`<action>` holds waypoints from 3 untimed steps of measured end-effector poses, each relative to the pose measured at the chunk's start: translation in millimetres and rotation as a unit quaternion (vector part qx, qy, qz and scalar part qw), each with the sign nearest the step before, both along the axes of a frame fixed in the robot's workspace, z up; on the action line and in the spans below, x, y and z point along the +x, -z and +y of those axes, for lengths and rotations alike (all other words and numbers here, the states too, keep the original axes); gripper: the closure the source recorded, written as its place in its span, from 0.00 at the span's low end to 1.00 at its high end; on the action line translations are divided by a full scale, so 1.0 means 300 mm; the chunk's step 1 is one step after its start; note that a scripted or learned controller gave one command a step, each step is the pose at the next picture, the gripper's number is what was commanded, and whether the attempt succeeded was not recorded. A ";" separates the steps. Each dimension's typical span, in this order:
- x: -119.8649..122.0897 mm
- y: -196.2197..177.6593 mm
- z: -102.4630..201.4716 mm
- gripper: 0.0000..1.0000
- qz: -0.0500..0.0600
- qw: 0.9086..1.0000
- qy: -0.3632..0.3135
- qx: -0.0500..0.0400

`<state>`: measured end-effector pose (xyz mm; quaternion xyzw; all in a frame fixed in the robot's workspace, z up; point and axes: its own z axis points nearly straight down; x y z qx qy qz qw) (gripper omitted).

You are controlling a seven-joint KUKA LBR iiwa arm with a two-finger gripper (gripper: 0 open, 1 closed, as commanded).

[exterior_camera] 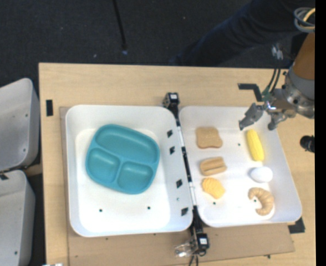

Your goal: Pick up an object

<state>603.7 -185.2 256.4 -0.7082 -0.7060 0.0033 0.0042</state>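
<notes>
My gripper (261,118) hangs over the back right of the right bin (232,218), fingers spread apart with nothing between them. Just below it lies a yellow corn cob (255,144). Further along the bin are a slice of toast (208,138), a brown bread roll (212,165), an orange-yellow snack piece (213,188), a white egg (260,174) and a croissant (262,200). All of these rest on the bin floor, apart from the gripper.
The left bin (80,215) holds a teal divided plate (122,158). A black-clipped divider (180,159) runs between the two bins. Wooden bench edge (52,148) frames them; grey panels (8,126) stand at the far left.
</notes>
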 end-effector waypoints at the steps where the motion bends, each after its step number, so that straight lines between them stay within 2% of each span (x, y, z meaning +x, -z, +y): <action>1: 0.008 -0.025 0.002 0.00 -0.006 1.000 -0.001 -0.001; 2: -0.005 0.184 -0.007 0.00 -0.003 1.000 -0.001 -0.001; 3: -0.008 0.327 -0.023 0.00 -0.004 1.000 0.001 -0.002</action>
